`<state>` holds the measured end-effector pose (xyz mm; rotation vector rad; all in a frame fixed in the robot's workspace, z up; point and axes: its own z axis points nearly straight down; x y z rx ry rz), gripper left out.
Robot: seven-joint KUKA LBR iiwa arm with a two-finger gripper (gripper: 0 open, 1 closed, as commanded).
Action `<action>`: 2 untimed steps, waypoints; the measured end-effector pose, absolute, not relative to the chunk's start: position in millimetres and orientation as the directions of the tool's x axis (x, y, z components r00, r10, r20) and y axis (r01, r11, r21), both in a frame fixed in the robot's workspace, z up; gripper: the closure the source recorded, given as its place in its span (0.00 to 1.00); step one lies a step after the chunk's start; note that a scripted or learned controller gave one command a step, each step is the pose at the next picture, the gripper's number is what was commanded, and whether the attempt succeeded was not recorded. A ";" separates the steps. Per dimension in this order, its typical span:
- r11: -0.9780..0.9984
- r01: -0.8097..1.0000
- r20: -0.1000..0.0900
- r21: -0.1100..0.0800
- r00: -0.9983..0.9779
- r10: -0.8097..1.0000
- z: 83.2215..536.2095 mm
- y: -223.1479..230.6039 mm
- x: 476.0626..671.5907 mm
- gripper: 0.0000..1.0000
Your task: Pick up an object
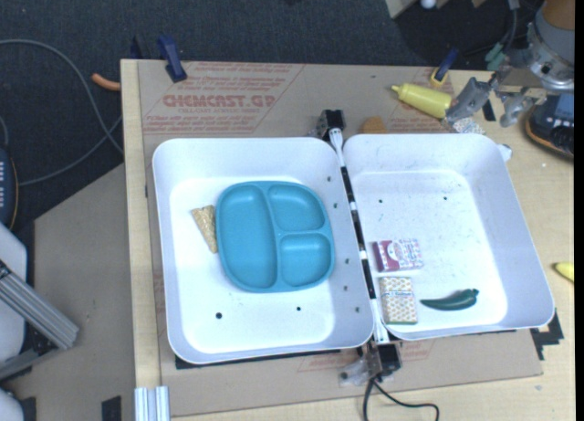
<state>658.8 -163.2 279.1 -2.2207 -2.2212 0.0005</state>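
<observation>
The right bin (511,227) holds a small maroon-and-white packet (397,254), a tan checked packet (398,300) just below it, and a dark green chili pepper (449,299) near the front edge. In the left bin (173,227) a blue divided plate (274,235) lies with a tan cracker (205,225) at its left side. My gripper (490,103) hangs beyond the back right corner of the right bin, over the bench, far from all of these. Its fingers (467,99) stand open with nothing between them.
A yellow bottle-shaped toy (422,97) lies on the bench behind the right bin, just left of the gripper. A small brown item (372,124) sits near the bins' back junction. Blue clamps (171,58) grip the board's back edge.
</observation>
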 end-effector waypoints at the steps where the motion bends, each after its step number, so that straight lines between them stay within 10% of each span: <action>1: 0.002 1.000 0.002 -0.003 -0.002 1.000 183.6 -59.4 599.7 0.00; 2: -0.002 1.000 0.000 -0.002 0.002 1.000 160.6 -117.2 518.8 0.00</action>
